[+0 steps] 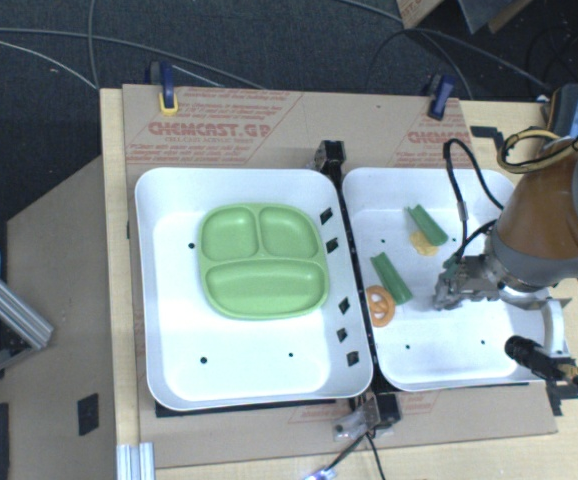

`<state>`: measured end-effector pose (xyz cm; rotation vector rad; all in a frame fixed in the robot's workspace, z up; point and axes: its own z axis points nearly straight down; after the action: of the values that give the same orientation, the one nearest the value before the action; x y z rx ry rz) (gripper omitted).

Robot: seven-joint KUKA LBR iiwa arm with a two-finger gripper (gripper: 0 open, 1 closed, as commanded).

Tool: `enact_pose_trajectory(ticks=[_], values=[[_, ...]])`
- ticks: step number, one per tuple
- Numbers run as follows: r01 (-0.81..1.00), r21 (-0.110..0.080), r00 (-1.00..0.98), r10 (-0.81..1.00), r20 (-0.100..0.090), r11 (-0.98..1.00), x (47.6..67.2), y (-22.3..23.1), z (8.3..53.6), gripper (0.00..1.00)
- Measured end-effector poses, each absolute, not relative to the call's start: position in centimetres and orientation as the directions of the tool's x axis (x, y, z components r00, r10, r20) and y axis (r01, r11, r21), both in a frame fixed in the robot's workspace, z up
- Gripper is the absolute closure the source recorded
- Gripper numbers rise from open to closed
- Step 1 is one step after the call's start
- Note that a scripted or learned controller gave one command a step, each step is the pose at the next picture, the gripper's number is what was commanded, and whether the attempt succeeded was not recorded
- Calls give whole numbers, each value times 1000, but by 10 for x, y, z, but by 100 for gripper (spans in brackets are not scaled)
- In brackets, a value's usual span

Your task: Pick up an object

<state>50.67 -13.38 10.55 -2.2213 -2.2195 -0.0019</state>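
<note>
Okay, I'm on the approach, gripper [453,290] low in the right bin [439,368] just right of the green stick [390,276] and orange ring [380,305], nothing visibly held, so next I'd shift left and descend.

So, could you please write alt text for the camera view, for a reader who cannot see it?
A grey arm's gripper hangs low in the right white bin, near two green blocks and an orange ring. The left bin holds a green divided plate.

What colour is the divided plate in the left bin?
Light green plate, seen in the camera view.
</note>
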Motion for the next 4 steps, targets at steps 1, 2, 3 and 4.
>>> enact_pose_trajectory(ticks=[1,2,3,4], values=[[1000,6,-2,1000,-1,2,512,-127,166,100],[1000,6,-1,1000,-1,1,514,-127,220,100],[1000,2,-1,1000,0,1,515,-127,228,100],[1000,-3,-6,1000,4,6,511,-74,217,100]])
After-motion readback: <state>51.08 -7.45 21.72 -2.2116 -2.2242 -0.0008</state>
